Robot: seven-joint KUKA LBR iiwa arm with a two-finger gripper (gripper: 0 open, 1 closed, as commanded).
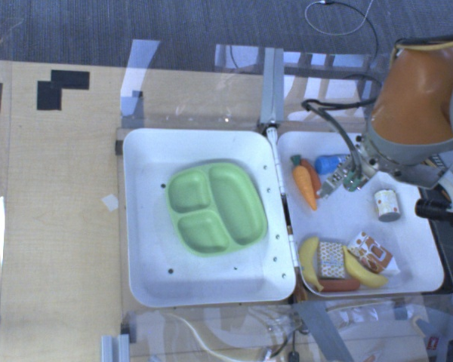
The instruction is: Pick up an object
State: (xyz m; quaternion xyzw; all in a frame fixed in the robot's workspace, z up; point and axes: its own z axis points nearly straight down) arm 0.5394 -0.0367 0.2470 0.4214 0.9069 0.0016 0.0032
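The hand (pixel 346 176) is hovering in the right bin (pixel 415 277), right of centre in the frame, beside the carrot (pixel 305 184) and a blue object (pixel 330 162). Whether it is spread or closed, I cannot tell. Centring over one item before descending seems wise.

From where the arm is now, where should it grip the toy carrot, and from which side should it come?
Grip the carrot across the middle of its orange body, coming straight down from above. It lies flat and long near the right bin's left wall, green top pointing away, so closing across its narrow width looks safest. The blue object lies close by its top end.
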